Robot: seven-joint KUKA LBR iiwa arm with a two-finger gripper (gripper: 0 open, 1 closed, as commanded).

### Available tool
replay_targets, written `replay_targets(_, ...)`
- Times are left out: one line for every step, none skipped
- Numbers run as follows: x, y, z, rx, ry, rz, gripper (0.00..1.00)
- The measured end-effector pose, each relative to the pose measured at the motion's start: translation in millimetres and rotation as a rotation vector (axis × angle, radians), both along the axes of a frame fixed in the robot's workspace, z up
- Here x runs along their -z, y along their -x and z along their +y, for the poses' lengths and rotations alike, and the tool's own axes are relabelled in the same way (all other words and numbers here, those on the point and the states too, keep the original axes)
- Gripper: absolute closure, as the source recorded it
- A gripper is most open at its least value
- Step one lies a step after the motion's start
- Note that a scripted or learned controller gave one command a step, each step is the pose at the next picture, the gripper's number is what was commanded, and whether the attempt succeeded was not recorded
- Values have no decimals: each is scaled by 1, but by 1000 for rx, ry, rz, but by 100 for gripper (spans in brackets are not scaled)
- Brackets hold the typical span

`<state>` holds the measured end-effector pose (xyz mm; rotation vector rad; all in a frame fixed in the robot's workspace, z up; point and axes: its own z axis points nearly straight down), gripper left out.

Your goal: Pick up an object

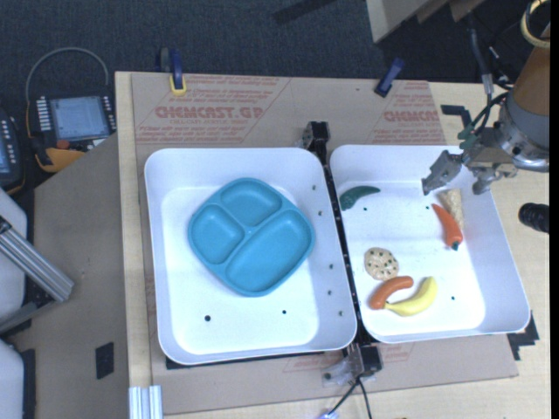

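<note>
**Carrot grasp: fingers spread above target, nothing held**

Nearest in the right bin (498, 260): banana (417, 298) touching a sausage (389, 291), cookie (381, 263) just beyond. Green pepper (358, 195) sits far-left in that bin. Left bin (166, 234) carries a blue divided plate (251, 236).

Gripper (459, 176) hangs at the far-right of the right bin, fingers spread wide and empty. Likely target: carrot (448, 223), lying just near of the gripper, its far end against a pale piece I can't identify.

Judgement: toy food, light, rigid, smooth plastic, so slippery. Tapered shape; pinch across the thicker middle, perpendicular to its long axis.
</note>
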<state>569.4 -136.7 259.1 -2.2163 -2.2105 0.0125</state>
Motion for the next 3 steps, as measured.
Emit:
replay_targets(-7, -2, 0, -3, 2, -13, 0)
replay_targets(41, -3, 9, -3, 1, -7, 0)
replay_targets(91, 4, 17, -2, 0, -7, 0)
